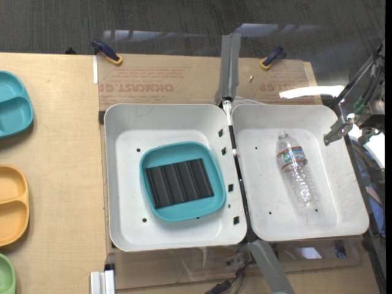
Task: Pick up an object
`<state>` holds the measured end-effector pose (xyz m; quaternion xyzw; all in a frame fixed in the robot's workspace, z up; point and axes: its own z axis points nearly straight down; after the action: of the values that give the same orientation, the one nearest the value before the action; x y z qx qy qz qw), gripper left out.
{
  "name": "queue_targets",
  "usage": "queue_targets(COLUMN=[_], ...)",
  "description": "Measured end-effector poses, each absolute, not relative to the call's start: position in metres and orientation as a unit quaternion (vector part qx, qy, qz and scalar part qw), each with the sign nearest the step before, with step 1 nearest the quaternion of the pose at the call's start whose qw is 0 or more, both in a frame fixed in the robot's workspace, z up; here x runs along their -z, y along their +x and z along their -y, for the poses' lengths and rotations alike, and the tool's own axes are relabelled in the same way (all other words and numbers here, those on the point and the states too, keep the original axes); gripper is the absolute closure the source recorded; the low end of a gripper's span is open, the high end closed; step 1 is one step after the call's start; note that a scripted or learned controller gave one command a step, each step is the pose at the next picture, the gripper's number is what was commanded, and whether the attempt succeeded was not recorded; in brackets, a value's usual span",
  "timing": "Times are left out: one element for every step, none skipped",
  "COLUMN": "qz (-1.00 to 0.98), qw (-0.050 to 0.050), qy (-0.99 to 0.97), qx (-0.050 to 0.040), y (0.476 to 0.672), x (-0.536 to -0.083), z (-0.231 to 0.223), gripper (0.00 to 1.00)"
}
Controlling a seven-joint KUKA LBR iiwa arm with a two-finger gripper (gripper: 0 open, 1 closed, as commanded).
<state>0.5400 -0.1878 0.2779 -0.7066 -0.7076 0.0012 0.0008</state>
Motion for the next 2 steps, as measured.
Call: queue_targets(qz=[0.669, 0.659], qw=[0.001, 0.004], qy=[-0.743, -0.752], qx=[-0.0006, -0.0038], y=[0.532, 0.603], x=[-0.091, -0.089], z=[0.156, 0.153], gripper=[0.00, 0.00])
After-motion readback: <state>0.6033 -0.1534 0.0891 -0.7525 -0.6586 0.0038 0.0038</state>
